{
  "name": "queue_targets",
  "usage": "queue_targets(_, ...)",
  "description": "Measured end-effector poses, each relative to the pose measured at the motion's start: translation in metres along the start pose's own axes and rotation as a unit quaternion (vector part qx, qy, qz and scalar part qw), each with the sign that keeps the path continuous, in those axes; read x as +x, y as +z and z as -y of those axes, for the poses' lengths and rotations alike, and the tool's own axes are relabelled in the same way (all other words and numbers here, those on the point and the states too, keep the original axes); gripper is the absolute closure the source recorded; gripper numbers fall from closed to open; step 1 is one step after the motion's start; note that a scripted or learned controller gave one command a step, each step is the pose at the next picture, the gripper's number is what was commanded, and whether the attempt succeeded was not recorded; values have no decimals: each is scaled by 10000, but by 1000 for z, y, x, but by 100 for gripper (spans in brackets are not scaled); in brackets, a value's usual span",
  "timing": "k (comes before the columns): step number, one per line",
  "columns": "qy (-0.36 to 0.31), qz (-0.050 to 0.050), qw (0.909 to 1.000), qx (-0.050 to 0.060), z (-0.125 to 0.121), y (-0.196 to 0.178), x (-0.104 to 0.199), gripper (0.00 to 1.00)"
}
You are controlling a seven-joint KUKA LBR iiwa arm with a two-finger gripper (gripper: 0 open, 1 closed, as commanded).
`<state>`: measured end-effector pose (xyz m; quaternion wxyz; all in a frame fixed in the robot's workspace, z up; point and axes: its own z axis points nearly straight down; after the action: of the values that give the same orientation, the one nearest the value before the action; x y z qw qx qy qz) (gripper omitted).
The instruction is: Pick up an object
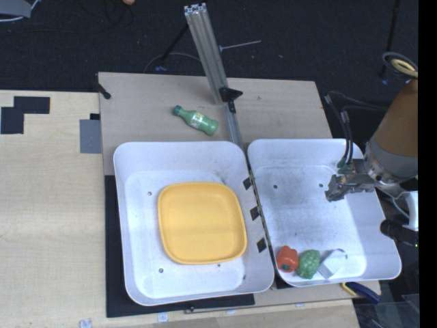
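A pale wooden tabletop carries two shallow white bins side by side, with dark floor and cables beyond. The left bin holds a yellow plate. The right bin has three small things crowded into its near corner: a red-orange piece, a green piece touching it, and a pale grey-white piece just beside that. A green bottle lies on its side on the tabletop behind the bins, next to a slanted metal rail.

The pincer hangs over the right bin's far right part, well apart from the corner cluster, and nothing is seen between its fingers; how far they are parted I cannot tell, since they show as a small dark blur.

The likely trouble is the crowding. The three pieces sit tight against the sloping wall, so a finger could strike the rim or land on a neighbour and push the target away instead of closing on it. The rounded pieces look apt to roll or slip out of a shallow pinch.

The arm is cut off at the right edge, and what the small pieces are is hard to make out
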<state>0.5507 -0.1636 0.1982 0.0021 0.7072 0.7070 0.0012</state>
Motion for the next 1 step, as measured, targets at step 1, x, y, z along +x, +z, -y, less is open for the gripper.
queue_targets(1,2,-4,10000,19,0,-14,-1,100)
